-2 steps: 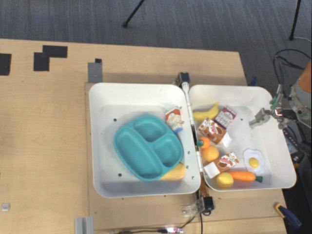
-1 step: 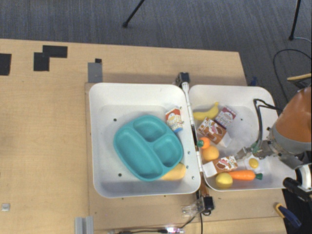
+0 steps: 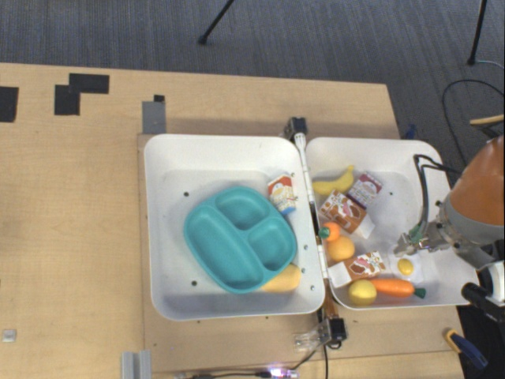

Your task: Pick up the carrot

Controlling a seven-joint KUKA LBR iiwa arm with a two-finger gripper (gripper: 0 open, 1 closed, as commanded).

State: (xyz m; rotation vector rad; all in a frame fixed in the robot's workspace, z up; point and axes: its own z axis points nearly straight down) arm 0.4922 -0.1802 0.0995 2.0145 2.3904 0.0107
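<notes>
The carrot (image 3: 394, 288), orange with a small green tip at its right end, lies flat along the front wall of the right bin (image 3: 430, 152). A yellow lemon (image 3: 362, 291) touches its left end, and a small yellow piece (image 3: 405, 268) sits just behind it. My gripper (image 3: 409, 244) reaches in from the right and hangs a little behind and above the carrot, close to the small yellow piece. Nothing shows in its grasp. The orange band of the arm (image 3: 481, 186) rises over the bin's right wall.
The right bin also holds a banana (image 3: 334, 181), two cartons (image 3: 346, 212) at the back, another carton (image 3: 364, 264), and an orange fruit (image 3: 341, 249). The left bin (image 3: 162, 212) holds a teal divided plate (image 3: 239, 238), a small carton (image 3: 282, 193) and a yellow item (image 3: 284, 279).
</notes>
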